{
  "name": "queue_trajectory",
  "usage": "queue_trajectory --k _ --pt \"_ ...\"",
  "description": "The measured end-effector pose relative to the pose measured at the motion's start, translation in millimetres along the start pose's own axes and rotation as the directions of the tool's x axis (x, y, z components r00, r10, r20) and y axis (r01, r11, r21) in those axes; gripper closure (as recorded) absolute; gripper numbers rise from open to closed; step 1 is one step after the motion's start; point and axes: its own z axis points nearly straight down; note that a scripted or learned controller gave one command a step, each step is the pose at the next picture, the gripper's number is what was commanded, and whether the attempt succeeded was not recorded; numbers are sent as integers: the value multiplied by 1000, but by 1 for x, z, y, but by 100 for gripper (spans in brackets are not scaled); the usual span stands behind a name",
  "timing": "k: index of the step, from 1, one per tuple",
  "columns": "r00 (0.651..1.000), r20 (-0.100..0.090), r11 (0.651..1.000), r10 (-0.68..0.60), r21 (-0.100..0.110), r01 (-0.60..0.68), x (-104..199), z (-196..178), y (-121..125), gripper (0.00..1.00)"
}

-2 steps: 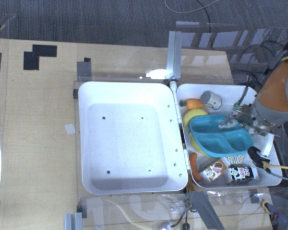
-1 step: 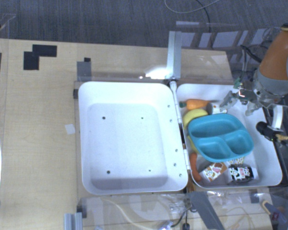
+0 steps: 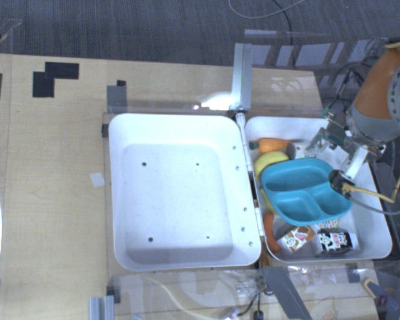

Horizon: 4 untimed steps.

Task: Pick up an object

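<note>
The gripper (image 3: 322, 141) is poised over the far end of the right bin (image 3: 384, 240); whether open or closed cannot be told; the blue divided dish (image 3: 305, 193) lies just beside it, and its thin rim is best straddled squarely, clear of the yellow fruit (image 3: 270, 160).

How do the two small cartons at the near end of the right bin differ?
Colour: the orange carton is orange and white; the black-and-white carton has dark patches.
Place: the orange carton lies nearer the left bin; the black-and-white carton lies farther from it.
Shared: both are small and lie beside each other in front of the blue dish.
</note>
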Motion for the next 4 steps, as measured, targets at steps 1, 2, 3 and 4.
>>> queue_trajectory --k 1,2,3,4 --pt "999 -1 999 41 -2 -41 -10 16 26 0" --pt "917 -3 917 398 -3 -398 -21 29 5 0" --pt "921 4 921 389 -1 -389 -21 20 4 100" --pt "939 15 939 343 34 -343 -12 37 72 100"
